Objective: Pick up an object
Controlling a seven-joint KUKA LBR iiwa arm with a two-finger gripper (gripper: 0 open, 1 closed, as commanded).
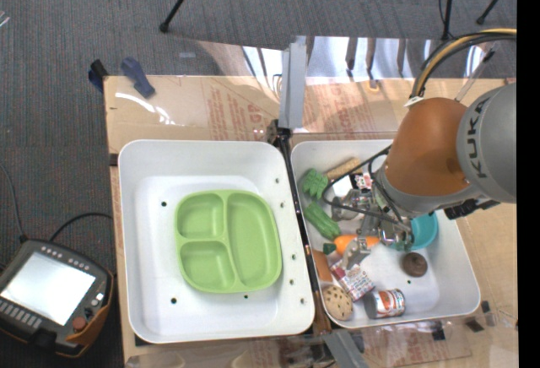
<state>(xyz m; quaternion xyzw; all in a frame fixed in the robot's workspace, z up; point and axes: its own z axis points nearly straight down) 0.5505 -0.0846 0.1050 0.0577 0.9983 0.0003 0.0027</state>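
Orange, carrot-shaped toy (354,243) lies in the right bin (460,273), centre-right of the frame, its long axis running left-right. Beside it sit a ridged green plastic piece (315,183), a round cookie (338,301) and a metal can (387,303). Gripper (363,241) hangs just over the toy; whether it grips is unclear.

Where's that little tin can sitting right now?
In the camera view, the tin can lies on its side near the right bin's front edge, between the cookie and the brown disc.
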